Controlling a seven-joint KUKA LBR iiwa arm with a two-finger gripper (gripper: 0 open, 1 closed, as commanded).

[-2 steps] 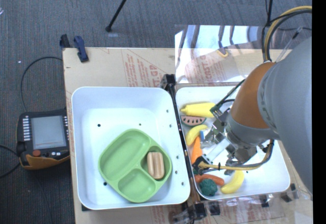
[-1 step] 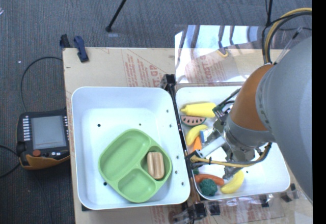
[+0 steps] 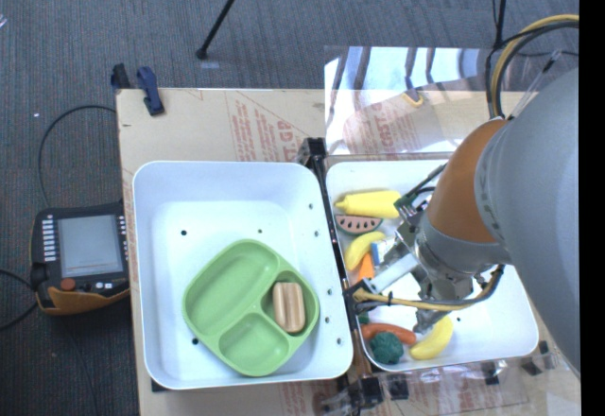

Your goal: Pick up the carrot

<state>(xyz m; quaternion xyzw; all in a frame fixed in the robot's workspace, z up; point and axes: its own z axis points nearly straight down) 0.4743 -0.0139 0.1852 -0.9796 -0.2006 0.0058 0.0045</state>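
The carrot (image 3: 389, 333) lies at the front edge of the right bin (image 3: 515, 340), beside the broccoli (image 3: 385, 347) and a banana (image 3: 434, 338), while the gripper (image 3: 430, 296) hangs just above, its state indeterminable.

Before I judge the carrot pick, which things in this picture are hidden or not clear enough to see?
- Gripper, camera view: the arm's wrist covers it, so open or shut cannot be told.
- Carrot: an orange strip shows near the right bin's front; a dark green item overlaps it.
- Right bin's middle: hidden under the arm.
- Handheld screen on the floor: too small to read.
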